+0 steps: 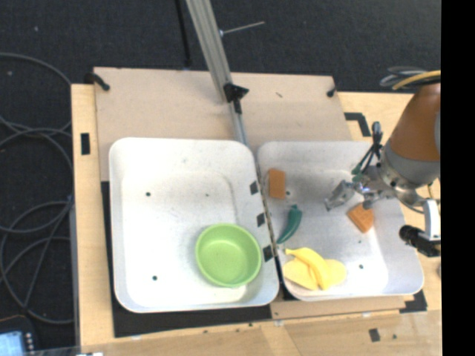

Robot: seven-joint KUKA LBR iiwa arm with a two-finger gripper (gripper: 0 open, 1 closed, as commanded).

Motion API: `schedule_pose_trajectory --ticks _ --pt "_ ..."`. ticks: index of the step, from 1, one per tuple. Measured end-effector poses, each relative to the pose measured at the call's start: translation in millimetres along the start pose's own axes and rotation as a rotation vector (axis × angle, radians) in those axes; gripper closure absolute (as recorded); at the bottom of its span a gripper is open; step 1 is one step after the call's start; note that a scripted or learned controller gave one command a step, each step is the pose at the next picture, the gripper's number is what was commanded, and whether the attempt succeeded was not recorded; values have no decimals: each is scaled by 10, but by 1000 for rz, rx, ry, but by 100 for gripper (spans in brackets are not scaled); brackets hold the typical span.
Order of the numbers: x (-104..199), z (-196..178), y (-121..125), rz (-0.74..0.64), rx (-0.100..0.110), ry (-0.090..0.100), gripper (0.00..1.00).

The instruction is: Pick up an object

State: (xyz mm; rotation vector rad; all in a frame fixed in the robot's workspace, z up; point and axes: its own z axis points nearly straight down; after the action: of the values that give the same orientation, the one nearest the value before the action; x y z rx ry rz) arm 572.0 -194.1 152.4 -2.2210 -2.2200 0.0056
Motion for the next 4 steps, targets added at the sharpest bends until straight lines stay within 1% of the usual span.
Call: schedule_pose_trajectory --ticks 1,2,3,4 --pt "-36 463 32 1 -15 -8 0" --pt "-44 324 49 6 -21 -7 100" --pt "-121 -304 95 -1 -11 -1 100" --pt "-139 -849 107 -3 -11 -1 100"
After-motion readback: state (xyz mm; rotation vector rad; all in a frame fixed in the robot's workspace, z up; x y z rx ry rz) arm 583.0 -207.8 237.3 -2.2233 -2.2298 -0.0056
